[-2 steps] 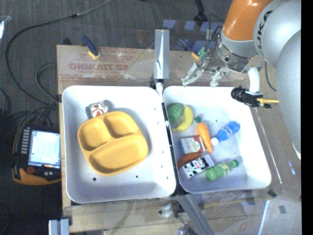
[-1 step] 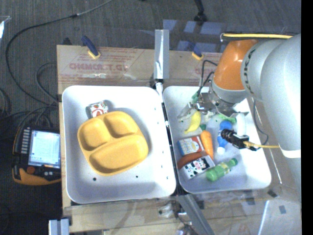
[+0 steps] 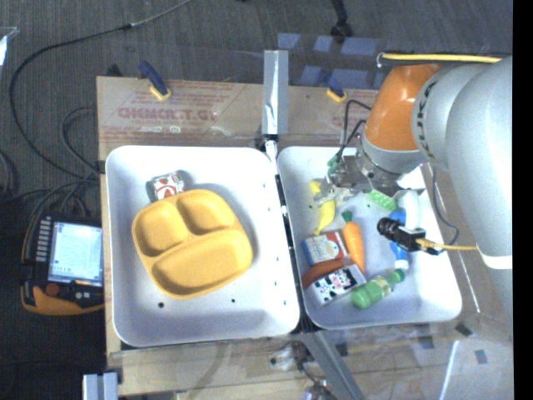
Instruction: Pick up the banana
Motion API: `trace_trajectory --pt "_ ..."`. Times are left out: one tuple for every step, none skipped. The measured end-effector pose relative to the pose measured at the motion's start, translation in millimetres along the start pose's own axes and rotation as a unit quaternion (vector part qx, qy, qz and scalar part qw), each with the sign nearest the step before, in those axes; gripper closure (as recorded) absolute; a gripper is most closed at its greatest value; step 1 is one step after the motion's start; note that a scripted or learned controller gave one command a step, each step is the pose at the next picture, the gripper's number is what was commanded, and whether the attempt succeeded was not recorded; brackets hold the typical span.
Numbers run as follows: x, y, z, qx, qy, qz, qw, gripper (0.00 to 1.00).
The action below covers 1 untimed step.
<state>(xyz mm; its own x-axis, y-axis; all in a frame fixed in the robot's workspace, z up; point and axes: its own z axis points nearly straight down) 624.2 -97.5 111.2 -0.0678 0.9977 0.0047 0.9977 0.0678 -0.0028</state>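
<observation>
The gripper (image 3: 340, 182) is lowered over the banana (image 3: 326, 215) at the far left of the right bin (image 3: 445, 302); its grip cannot be told. Faint red lettering on the board (image 3: 191, 115) is unreadable.

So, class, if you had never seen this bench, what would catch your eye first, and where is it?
Most likely the big yellow divided plate in the middle of the left bin, with a small red and white can at its upper left edge. Next, the grey arm with its orange band, reaching down over the right bin, where the banana lies among a carrot and other small items.
</observation>
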Motion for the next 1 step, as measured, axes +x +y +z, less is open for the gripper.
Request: trace_trajectory --pt "42.3 18.7 -141.8 -0.001 -0.004 0.059 0.9982 1.00"
